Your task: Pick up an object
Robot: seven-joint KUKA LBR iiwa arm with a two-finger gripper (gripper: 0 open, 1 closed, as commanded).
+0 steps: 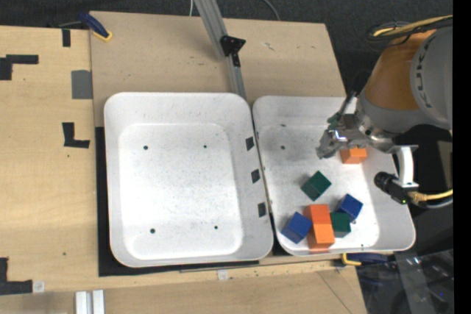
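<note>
camera view: arm in from the right, gripper (335, 140) low over the right bin (283, 121); can't tell from this angle whether it's spread or closed, or whether anything sits in it; small orange block (355, 154) just beside the gripper on its right, looks touching or nearly so; can't tell if it's held; green block (316, 185) near, below the gripper; further below, a cluster: taller orange block (321, 225) with a blue block (296, 226) to its left, a second green block (341, 223) and another blue block (351, 206) to its right.

step, my read: approach/grasp attempt on the small orange block, nothing lifted yet; next move calls for centring over that block, closing squarely, then a straight lift and a check that it comes up.
</note>
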